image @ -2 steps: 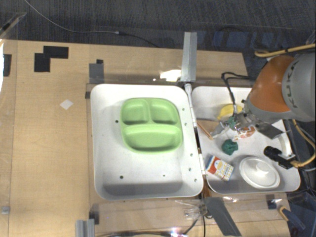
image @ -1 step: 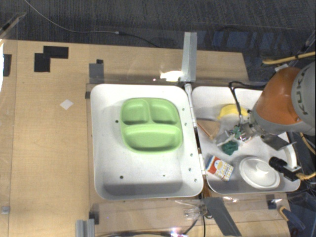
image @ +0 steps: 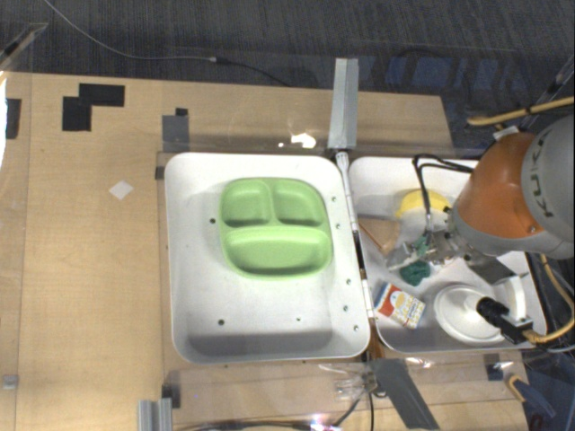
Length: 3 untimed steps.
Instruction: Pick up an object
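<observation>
Over the right bin, the end effector is hanging among crowded things; how far open it is, I cannot tell. Beside it are lying a teal object, a yellow ball and a small card, so a grasp is risking a slip or two things together.

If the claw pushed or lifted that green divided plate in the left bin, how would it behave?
The green divided plate looks like moulded plastic, so probably stiff and light. It lies flat and wide in the left bin, so it would likely slide, not tip or roll. Its glossy, shallow rim may slip from a pinch.
</observation>
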Available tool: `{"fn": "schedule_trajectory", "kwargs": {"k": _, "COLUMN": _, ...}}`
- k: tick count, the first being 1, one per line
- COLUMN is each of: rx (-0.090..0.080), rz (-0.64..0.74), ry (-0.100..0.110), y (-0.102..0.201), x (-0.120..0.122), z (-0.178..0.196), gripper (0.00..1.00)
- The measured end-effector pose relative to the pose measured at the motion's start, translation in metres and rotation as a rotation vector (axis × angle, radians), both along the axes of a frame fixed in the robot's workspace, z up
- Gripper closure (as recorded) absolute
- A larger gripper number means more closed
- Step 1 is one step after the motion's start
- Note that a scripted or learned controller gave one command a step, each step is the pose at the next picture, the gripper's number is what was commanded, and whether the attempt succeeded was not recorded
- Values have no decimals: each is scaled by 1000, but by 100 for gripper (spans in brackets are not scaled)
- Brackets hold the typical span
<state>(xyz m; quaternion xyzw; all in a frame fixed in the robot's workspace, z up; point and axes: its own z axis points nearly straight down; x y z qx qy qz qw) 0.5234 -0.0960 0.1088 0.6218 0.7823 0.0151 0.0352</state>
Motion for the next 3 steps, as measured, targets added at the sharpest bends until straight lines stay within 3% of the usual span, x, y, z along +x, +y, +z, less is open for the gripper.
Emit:
{"fn": "schedule_trajectory", "kwargs": {"k": 1, "rx": -37, "rz": 452, "ry": 7, "y": -6, "x": -16, "z": 0, "gripper": 0}}
{"fn": "schedule_trajectory", "kwargs": {"k": 2, "rx": -38, "rz": 452, "ry": -2, "y": -4, "x": -12, "z": 13, "gripper": 100}}
{"fn": "schedule_trajectory", "kwargs": {"k": 3, "rx": 1, "rz": 476, "ry": 71, "y": 6, "x": -19, "z": 26, "gripper": 100}}
